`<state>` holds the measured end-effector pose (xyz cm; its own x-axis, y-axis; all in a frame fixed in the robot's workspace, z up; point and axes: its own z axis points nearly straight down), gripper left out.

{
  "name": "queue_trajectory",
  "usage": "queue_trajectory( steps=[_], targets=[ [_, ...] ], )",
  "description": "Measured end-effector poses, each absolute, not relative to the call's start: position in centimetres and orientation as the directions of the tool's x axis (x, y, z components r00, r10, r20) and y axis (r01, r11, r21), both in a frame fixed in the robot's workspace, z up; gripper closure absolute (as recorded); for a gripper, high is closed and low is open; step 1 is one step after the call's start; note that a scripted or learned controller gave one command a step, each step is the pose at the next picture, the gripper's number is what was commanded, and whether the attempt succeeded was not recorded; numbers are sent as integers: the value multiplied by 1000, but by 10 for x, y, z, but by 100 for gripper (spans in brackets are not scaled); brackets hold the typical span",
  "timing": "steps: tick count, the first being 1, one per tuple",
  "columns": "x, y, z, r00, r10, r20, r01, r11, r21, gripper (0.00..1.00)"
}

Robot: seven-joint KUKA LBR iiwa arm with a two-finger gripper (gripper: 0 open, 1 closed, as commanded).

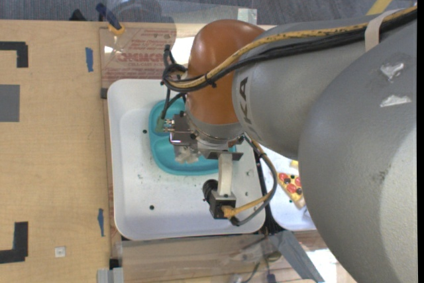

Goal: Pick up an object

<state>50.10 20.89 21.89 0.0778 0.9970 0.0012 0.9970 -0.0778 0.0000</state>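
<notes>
A: Where is the object?

B: A shallow teal dish (165, 157) lies in the left white bin (129, 189), in its upper middle part, its rim curving out to the left and bottom from under the arm.

A: And the gripper?

B: The gripper (187, 154) is low over the dish, right at its inner surface. The wrist and the orange band (215, 76) cover it from above, so I cannot tell whether it is released or clenched.

A: What else is around?

B: A black camera block (217, 199) hangs off the wrist on a white bracket, above the bin floor. To the right, a small piece with red and yellow dots (291, 185) lies in the second bin (286, 212). Brown cardboard (50, 142) lies left of the bins.
</notes>
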Motion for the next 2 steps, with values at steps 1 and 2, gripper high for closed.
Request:
queue_trajectory(
  steps=[1, 2],
  targets=[
    [506, 225, 183, 298, 955, -3, 955, -298, -5, 100],
    [507, 226, 194, 295, 955, -2, 955, -295, -3, 100]
  ],
)
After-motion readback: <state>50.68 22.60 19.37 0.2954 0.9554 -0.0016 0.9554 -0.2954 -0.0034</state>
